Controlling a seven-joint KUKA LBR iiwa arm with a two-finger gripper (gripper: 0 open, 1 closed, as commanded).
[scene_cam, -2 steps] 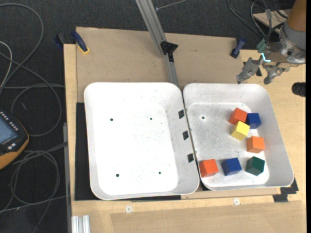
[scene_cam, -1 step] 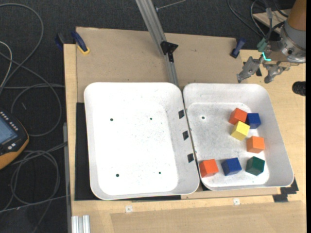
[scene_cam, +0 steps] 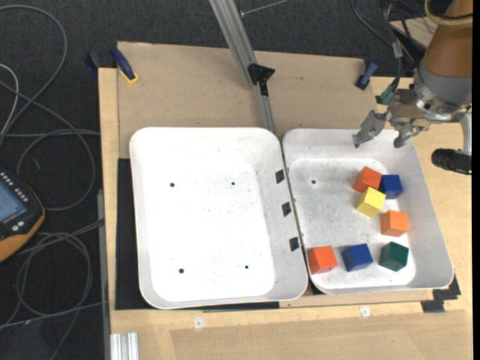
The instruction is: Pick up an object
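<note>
Camera view carries no legible writing on the blocks or bins. The jaws hang spread wide and hold nothing, the gripper (scene_cam: 385, 131) above the right bin's (scene_cam: 330, 145) far rim. Seven blocks crowd that bin's right and near parts: an orange block (scene_cam: 367, 178) touching a yellow block (scene_cam: 370, 201), a green block (scene_cam: 393, 256) by the near rim. The left bin (scene_cam: 150, 201) offers open floor.

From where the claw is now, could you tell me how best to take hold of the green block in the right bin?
Probably from straight above, closing on two opposite flat sides of the green block. It sits near the front rim of the right bin, with a blue block close on its left and an orange block just behind, so the free front-right sides look easiest. The claw hovers over the bin's back edge.
</note>
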